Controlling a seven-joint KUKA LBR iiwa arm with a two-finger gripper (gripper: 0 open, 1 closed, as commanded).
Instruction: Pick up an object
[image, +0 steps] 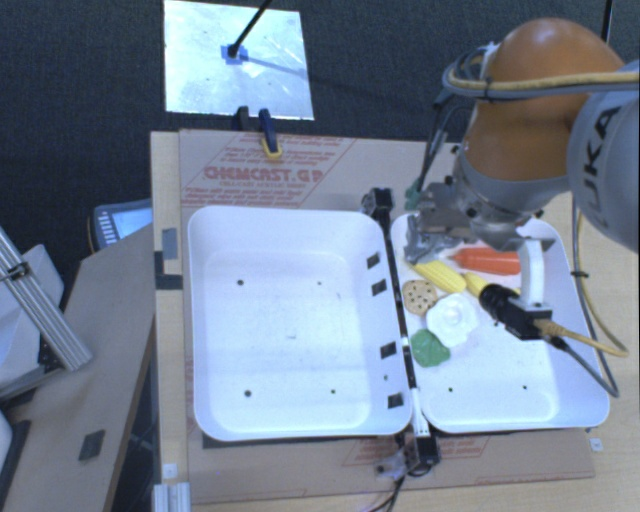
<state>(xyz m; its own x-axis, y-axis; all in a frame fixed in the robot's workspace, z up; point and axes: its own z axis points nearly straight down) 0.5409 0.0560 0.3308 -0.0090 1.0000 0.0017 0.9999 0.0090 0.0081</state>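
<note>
Over the right bin (560, 405) the claw (425, 243) hovers just above the corn (440, 276), can't tell if it's apart or together. Looks like the reach step; next it needs to drop and squeeze.

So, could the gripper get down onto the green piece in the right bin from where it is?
Probably yes. The green piece lies uncovered near the right bin's left wall, touching only the white piece at its upper edge. The gripper is further back over the same bin, and nothing stands between them.

Two white bins (290, 225), one cookie (419, 296)
</note>
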